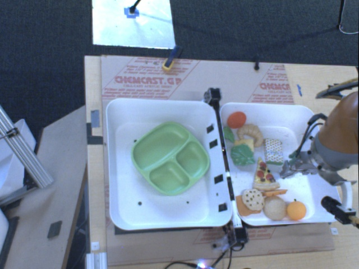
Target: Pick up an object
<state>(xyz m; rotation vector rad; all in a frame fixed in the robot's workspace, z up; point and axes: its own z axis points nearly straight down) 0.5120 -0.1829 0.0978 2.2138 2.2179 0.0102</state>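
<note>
- I see the pizza slice in the right bin, its long axis running toward the bin's near edge.
- My gripper sits just right of the pizza slice, with nothing between its fingers.
- I can't tell the finger spread.
- My arm reaches in low from the right.

The bench bears the left bin and right bin side by side.

- The arm is cut off by the right edge.
- The gripper is too small and blurred to read its fingers.
- The cookie hides part of an orange slab.
- The print on the small box is too fine to read.
</note>
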